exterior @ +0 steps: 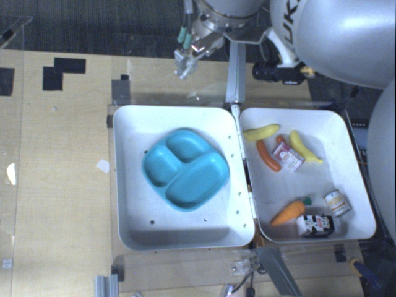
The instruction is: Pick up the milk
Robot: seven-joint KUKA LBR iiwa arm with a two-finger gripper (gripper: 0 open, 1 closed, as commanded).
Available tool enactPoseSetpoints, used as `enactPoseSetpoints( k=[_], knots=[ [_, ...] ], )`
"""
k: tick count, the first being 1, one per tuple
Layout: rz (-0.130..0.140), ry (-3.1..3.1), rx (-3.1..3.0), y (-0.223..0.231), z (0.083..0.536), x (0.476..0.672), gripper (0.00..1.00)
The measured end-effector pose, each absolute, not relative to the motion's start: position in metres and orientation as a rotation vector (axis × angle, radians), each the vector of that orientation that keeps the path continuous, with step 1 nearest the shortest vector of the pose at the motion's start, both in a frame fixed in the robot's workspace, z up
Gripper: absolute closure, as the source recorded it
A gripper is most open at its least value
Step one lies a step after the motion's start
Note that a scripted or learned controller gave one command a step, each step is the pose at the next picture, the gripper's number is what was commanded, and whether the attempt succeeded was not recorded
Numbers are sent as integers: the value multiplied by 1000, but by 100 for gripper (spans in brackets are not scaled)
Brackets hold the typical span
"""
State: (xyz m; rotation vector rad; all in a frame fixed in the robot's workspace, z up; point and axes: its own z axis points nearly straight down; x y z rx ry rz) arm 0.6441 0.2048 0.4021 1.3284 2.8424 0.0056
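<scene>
Progress on the pick looks close to nil, judging from how things lie. The milk (317, 225), a small black-and-white patterned carton, lies on its side in the near corner of the right bin (356, 159), just beside the tip of a toy carrot (288, 213) and near a small tin can (337, 202). Farther back in the same bin sit two bananas (262, 132), a red sausage (268, 156) and a small red-and-white packet (289, 159), well apart from the carton. The left bin (133, 228) carries a blue divided plate (185, 168). The end effector (184, 64) hangs high above the far edge of the worktop (55, 166), beyond the back rim of the left bin and nowhere near the carton; nothing is seen between its fingers, but whether they are spread or pinched together cannot be told from this slant. All the work therefore seems to be left: the arm would need to travel across to the right bin's near corner, come down over the carton, close on it and lift. The carrot lying so close may crowd one finger on the way down.
</scene>
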Motion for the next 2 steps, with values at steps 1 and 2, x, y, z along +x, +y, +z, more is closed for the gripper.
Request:
enactPoseSetpoints(
  k=[1, 2],
  knots=[
    [7, 2690, 1616, 212, 406, 610, 100],
    [7, 2025, 2399, 143, 436, 627, 100]
  ],
)
